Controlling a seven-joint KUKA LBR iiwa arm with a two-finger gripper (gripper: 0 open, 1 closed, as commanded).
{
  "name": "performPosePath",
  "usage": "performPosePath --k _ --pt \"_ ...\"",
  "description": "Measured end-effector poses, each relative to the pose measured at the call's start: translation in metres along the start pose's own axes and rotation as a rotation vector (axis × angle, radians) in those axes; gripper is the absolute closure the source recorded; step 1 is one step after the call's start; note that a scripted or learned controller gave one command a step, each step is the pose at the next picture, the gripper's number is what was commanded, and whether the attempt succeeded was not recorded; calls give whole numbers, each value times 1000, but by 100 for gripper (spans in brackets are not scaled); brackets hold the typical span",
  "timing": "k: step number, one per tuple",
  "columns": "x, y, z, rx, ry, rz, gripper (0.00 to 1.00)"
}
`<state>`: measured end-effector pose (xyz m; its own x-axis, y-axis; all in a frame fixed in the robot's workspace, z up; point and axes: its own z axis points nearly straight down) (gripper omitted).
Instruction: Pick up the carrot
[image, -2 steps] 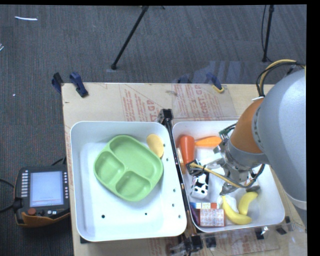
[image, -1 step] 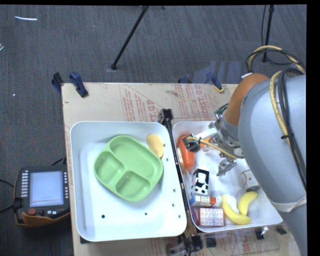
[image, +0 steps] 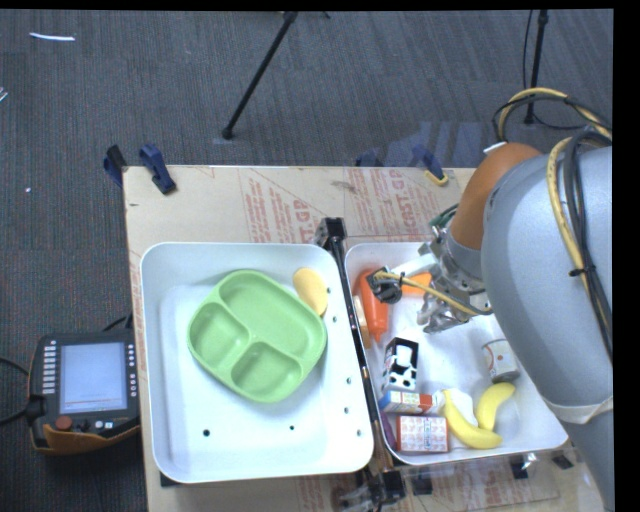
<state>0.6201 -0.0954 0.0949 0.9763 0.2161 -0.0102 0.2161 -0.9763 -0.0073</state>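
Note:
The orange carrot (image: 374, 312) lies in the right bin (image: 530, 440), close to its left wall, with its length running towards the front of the bin. My gripper (image: 443, 303) hangs low over the middle of the same bin. It is a short way right of the carrot and below the grey wrist with its orange band (image: 497, 175). A smaller orange piece (image: 417, 283) lies between the carrot's upper end and the gripper; I cannot make out what it is.
The right bin also holds a black-and-white item (image: 400, 365), a small carton (image: 409, 402), a red box (image: 421, 433), two bananas (image: 480, 415) and a can (image: 498, 360). In the left bin are a green divided plate (image: 258, 335) and a yellow fruit (image: 311, 290).

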Motion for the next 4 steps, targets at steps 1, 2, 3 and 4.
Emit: performPosePath --k 1,2,3,4 --pt "3 -68 -143 -5 22 -29 100" --pt "-1 -67 -135 -3 7 -25 0" --pt "-49 -43 -88 -3 -1 -42 0" --pt "37 -88 -90 -2 7 -32 0"
